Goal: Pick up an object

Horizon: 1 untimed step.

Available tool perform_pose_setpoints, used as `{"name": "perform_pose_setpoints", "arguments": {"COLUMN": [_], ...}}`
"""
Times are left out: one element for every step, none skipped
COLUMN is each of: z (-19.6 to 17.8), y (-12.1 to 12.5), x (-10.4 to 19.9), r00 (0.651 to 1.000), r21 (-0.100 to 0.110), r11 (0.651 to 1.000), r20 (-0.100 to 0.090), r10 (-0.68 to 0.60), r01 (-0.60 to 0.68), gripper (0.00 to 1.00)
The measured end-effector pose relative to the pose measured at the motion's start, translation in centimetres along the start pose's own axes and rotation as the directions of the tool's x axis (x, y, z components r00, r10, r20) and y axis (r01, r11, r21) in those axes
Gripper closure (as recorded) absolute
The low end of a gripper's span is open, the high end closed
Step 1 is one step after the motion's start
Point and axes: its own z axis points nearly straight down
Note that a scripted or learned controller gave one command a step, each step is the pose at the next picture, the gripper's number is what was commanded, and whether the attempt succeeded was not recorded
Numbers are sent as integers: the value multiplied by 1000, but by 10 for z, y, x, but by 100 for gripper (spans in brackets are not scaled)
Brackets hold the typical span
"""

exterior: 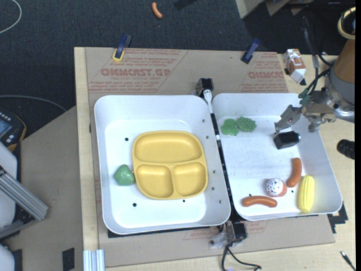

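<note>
The small black block (286, 139) lies on the floor of the right-hand shallow white bin (254, 168), near its far right part, directly under the grey two-finger hand (299, 119) of the robot arm. The hand hangs just above the block with its fingers spread apart, released and grasping nothing; one grey finger (287, 117) slants down toward the block's upper left edge (whether it touches the block cannot be told).

To the left of the block, near the bin's far edge, sits a green leafy plastic piece (237, 126). Nearer the front lie an orange-red toy sausage (294, 172), standing almost lengthwise, a small white speckled ball (274, 187) just beside its lower end, a second orange-red sausage (259, 201) lying crosswise, and a yellow toy corn cob (306, 193) along the right wall.

The left-hand shallow white bin (113, 117) holds a yellow three-compartment plastic tray (168, 164), with a small green lump (124, 175) touching its left side.

Both bins rest on a brown cardboard-covered table (169, 66), held at the far edge by a yellow and blue clamp (120, 48) and a dark blue clamp (250, 51).
</note>
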Motion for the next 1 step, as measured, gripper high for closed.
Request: {"name": "perform_pose_setpoints", "arguments": {"z": [-7], "y": [2], "x": [0], "r00": [1000], "r21": [-13], "r11": [1000], "r20": [2], "r10": [-3], "r01": [3], "gripper": [0]}}
